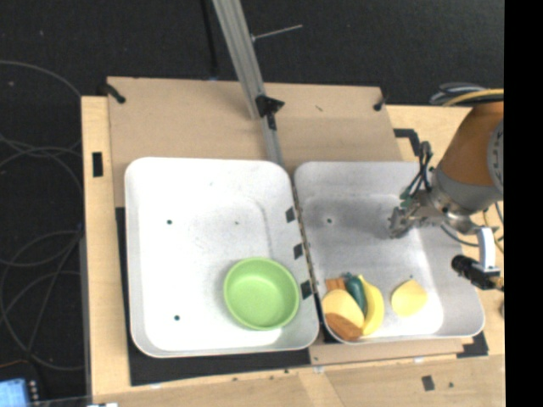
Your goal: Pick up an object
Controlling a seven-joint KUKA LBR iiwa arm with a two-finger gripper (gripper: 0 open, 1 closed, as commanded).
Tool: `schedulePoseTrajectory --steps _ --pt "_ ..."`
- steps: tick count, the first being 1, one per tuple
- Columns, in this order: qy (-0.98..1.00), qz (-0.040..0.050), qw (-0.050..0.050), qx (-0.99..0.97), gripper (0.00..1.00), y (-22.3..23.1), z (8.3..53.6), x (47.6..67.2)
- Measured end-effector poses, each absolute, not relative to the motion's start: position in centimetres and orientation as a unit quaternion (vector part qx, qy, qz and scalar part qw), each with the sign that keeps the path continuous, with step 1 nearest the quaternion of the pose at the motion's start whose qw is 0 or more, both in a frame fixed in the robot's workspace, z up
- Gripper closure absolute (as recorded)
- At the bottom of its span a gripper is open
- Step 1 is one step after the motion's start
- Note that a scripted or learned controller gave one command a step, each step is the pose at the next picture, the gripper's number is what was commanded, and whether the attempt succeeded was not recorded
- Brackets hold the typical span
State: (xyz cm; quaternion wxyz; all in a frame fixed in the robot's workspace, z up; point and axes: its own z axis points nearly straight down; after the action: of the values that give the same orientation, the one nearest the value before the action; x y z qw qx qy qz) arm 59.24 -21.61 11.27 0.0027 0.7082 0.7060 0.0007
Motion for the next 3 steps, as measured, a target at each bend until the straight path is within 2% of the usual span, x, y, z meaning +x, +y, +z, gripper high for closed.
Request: schedulePoseTrajectory --steps 2,3 --pt "0.708 0.0022 0.004 0.706 1.0 -22.4 22.3 60.3" --pt "0.709 0.002 0.004 0.706 1.0 -22.2 27.8 59.5"
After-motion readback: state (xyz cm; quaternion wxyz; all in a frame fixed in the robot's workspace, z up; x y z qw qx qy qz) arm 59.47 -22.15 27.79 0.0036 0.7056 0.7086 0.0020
